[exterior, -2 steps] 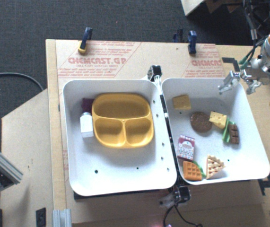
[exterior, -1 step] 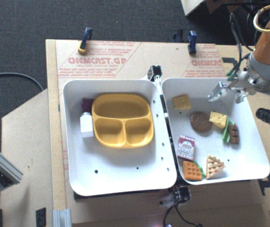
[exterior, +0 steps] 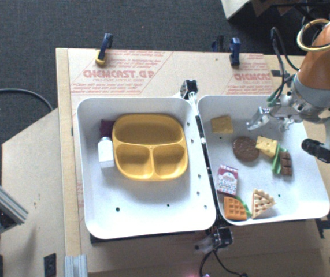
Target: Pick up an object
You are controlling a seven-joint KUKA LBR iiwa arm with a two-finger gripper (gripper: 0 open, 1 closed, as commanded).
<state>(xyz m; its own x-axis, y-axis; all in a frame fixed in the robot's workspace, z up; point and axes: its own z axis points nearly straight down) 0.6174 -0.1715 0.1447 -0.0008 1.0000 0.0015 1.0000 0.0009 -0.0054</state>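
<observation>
The right bin [exterior: 312,195] holds several toy foods: a tan square cracker [exterior: 221,124], a round brown cookie [exterior: 245,149], a yellow cheese wedge [exterior: 266,146], a green bean [exterior: 276,161], a brown chocolate bar [exterior: 286,163], a red-and-white packet [exterior: 227,179], a square waffle [exterior: 234,208] and a triangular waffle slice [exterior: 262,202]. My gripper [exterior: 267,120] hovers over the bin's far part, above and just behind the cheese wedge, right of the cracker. It looks open, with nothing between its fingers.
The left bin [exterior: 89,201] holds a yellow divided plate [exterior: 150,153], a small white bottle [exterior: 105,152] and a dark purple item [exterior: 107,126] at its left. Clamps [exterior: 103,49] pin the board at the back. A black part [exterior: 318,149] of the arm overhangs the right bin's right side.
</observation>
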